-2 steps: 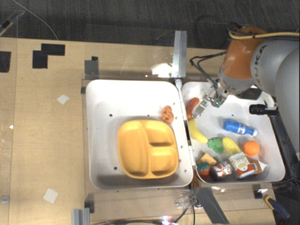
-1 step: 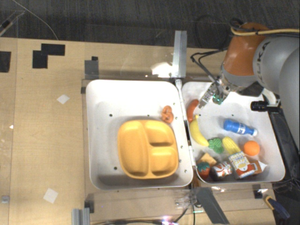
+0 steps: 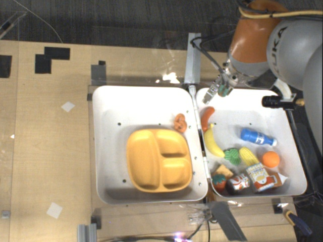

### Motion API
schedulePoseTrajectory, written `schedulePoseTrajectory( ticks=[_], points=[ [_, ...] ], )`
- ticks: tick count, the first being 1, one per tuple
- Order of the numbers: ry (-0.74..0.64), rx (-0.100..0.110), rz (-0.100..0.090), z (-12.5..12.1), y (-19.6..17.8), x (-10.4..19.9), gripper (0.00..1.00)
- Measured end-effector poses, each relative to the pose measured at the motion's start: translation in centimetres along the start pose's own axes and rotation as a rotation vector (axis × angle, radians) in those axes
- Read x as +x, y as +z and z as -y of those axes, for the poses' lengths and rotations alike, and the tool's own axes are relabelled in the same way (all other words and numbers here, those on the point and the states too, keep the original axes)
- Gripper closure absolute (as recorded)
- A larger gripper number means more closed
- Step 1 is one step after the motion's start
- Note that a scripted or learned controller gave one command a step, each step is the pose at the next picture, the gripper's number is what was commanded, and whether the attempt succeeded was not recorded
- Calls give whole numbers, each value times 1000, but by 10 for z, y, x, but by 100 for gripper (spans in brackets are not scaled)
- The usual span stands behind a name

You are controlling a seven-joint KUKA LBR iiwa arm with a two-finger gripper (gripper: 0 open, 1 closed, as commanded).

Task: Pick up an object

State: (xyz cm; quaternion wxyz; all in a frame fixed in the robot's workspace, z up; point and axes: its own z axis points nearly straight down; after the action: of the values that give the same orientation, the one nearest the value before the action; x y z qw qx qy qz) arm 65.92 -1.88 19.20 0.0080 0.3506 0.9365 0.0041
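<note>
The gripper (image 3: 220,91) hangs over the right bin's (image 3: 295,150) back-left corner, just above a red toy (image 3: 206,117) by the banana (image 3: 212,142), probably lining up a pick, though whether it is spread or closed cannot be told.

Bright, even light from overhead — the white bins (image 3: 151,97) come close to washing out. A glare patch sits at the left bin's far rim, and the yellow tray (image 3: 159,160) throws a soft shadow leftward. The picture is slightly soft and grainy — the bench (image 3: 45,150) shows faint reflections.
</note>
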Motion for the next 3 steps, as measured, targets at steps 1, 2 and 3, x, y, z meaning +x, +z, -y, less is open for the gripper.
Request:
schedulePoseTrajectory(
  ticks=[1, 2, 3],
  points=[
    [-135, 9, -7, 106, 4, 53, 100],
    [-107, 12, -6, 184, 4, 35, 100],
    [-115, 5, 0, 178, -8, 35, 100]
  ],
)
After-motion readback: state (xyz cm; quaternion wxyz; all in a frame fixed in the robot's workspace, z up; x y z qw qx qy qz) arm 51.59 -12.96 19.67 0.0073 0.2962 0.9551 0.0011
